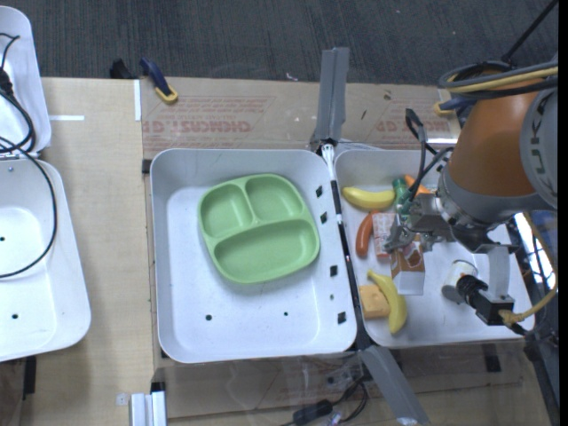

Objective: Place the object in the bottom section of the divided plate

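A green divided plate (258, 228) lies in the left white bin (177, 309), its large bottom section (271, 249) bare. My gripper (406, 232) hangs low in the right bin (435, 327), over a red, white and brown packet (407, 268). Beside it are an orange sausage (364, 234) to the left and a yellow banana (368, 197) above. A second banana (391, 298) and a yellow cheese wedge (373, 302) lie near the front. The arm's body hides whatever lies under the wrist.
A small orange and green carrot (406, 185) peeks out behind the gripper. A grey divider (335, 96) stands between the bins at the back. A black and white fitting (470, 289) with cables hangs off the arm over the right bin's front.
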Robot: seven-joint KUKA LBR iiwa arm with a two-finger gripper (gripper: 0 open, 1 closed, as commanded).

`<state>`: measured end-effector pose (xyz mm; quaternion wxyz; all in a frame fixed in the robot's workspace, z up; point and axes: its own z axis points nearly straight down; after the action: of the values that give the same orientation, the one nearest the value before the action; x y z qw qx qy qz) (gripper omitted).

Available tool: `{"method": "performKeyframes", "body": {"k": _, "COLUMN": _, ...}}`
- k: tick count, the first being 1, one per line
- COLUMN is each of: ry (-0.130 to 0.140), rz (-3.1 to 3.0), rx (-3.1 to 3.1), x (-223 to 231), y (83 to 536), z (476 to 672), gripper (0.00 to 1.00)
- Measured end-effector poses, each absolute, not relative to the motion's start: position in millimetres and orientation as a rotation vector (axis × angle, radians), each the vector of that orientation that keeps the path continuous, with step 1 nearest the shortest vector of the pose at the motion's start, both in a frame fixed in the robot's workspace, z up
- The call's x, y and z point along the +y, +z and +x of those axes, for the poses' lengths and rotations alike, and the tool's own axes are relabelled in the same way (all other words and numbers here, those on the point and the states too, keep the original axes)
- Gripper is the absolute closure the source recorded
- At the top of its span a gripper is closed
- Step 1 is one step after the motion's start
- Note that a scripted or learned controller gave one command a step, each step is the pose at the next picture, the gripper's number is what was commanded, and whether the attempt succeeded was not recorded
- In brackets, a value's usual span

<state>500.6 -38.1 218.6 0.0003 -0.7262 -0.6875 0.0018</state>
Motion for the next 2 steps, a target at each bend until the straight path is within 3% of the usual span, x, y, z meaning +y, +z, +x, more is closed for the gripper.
{"method": "performKeyframes", "body": {"k": 1, "ry": 0.006, "rz": -2.171, "rx": -2.266, "x": -17.5, "y": 192.6, "z": 477.2, "gripper": 1.0}}
{"method": "performKeyframes", "body": {"k": 2, "ry": 0.007, "rz": -2.206, "rx": -2.235, "x": 81.6, "y": 189.9, "z": 481.9, "gripper": 1.0}}
